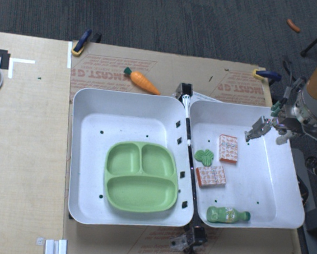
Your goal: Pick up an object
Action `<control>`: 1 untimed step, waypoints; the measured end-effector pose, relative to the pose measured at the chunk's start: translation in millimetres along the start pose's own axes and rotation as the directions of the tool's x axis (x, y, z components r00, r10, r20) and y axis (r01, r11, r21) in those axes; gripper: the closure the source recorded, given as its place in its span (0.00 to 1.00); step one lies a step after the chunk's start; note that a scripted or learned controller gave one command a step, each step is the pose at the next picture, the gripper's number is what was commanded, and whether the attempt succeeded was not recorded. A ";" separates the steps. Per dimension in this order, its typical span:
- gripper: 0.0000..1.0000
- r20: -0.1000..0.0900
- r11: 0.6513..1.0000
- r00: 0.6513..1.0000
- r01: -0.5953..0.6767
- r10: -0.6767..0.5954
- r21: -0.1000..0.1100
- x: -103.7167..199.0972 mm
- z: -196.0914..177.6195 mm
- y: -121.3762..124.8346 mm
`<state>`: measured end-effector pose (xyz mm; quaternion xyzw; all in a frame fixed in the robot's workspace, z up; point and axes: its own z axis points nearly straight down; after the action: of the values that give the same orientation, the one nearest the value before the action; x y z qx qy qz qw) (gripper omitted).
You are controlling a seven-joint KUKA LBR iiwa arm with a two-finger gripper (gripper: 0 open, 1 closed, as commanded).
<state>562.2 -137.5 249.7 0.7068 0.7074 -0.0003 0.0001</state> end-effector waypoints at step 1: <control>0.00 -0.001 0.952 0.952 -0.305 0.305 0.003 29.2 157.7 35.8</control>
<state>598.0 -108.4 92.0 0.8074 0.5899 -0.0009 -0.0014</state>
